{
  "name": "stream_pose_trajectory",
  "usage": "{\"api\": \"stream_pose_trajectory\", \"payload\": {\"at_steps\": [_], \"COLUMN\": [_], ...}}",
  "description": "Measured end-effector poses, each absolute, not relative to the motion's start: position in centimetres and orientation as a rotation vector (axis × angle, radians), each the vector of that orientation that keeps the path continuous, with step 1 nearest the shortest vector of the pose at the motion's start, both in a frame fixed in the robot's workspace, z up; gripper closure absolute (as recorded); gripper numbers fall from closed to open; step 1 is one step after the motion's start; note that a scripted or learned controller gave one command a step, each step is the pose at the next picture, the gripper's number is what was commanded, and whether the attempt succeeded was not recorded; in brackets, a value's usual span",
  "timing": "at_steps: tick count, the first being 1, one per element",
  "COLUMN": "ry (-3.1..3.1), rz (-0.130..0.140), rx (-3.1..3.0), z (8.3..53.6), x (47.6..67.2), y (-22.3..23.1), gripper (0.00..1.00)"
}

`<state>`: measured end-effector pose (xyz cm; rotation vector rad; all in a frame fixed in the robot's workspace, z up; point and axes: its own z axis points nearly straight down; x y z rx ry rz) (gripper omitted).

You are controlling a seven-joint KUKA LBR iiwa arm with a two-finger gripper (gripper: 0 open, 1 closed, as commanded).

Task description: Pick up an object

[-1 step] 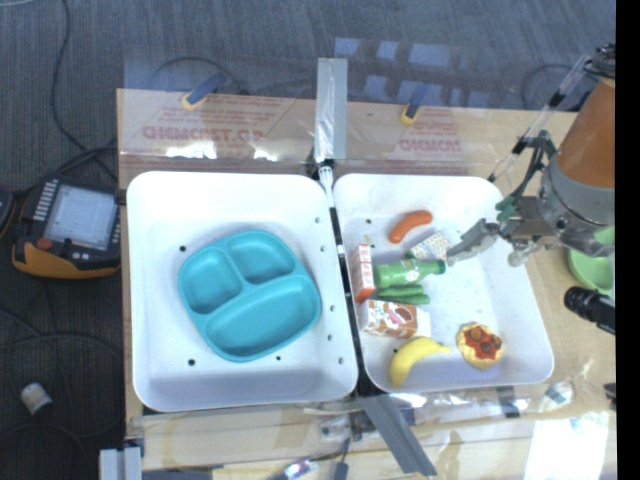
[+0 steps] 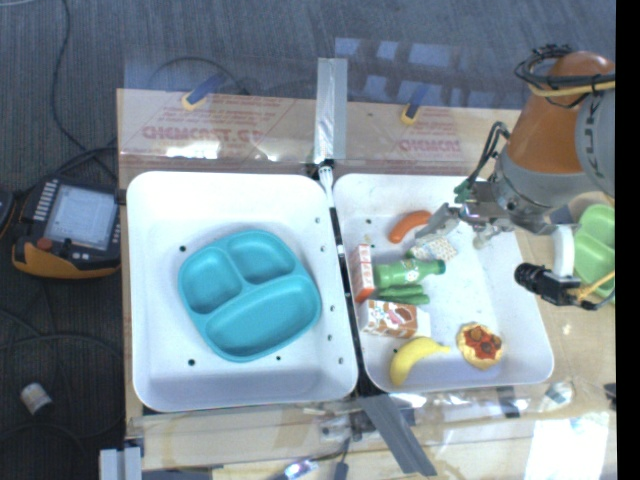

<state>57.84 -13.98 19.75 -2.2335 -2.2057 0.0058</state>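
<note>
gripper (image 2: 440, 230), grip state unclear, hovers in the right bin (image 2: 520, 363); sausage (image 2: 408, 226) just beside it, bottle (image 2: 408, 273) below.

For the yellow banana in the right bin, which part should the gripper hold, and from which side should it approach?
Probably the banana at its thick middle, approached from above, fingers across its narrow width. It lies flat and curved near the bin's front wall, with the small pizza toy close on its right.

A blue divided tray (image 2: 250, 293) lies in the left bin (image 2: 150, 268). In the right bin (image 2: 520, 318), the gripper (image 2: 440, 230) hovers at two o'clock of a green bottle (image 2: 408, 272).
</note>
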Motion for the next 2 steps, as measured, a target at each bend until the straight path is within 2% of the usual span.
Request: {"api": "stream_pose_trajectory", "payload": {"at_steps": [1,2], "ry": [-2.296,-2.025], "rz": [-0.006,0.004], "rx": [-2.160,-2.401], "z": [8.9,14.4], "x": [61.2,62.8], "y": [-16.5,-16.4], "gripper": [0.00,0.00]}}
